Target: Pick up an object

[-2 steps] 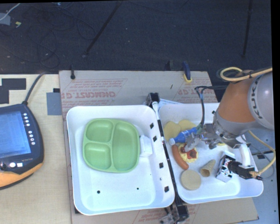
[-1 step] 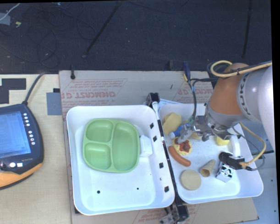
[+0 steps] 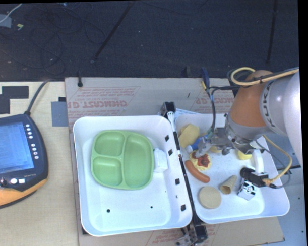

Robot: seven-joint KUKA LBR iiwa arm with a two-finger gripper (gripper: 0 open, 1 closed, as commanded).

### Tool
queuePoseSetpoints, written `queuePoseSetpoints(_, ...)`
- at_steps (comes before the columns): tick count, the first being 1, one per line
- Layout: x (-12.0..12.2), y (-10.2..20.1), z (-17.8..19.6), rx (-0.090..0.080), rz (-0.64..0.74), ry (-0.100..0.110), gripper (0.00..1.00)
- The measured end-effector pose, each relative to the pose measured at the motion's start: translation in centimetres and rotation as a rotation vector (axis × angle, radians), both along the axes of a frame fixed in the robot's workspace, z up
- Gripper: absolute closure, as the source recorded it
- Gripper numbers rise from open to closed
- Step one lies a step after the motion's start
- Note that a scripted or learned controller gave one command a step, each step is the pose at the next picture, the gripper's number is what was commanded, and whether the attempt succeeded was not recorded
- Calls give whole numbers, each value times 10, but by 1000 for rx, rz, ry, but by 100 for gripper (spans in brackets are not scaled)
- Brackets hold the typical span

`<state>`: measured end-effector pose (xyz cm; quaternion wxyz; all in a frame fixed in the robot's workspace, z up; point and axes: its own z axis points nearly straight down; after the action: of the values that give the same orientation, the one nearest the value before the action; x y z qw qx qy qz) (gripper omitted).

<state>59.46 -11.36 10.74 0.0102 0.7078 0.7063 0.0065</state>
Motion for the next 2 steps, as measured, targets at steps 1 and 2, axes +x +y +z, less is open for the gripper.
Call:
queuePoseSetpoints(1,15,-1,-1,1,-2,-8,0)
queuePoseSetpoints(2,13,5,-1,2,0,-6,0)
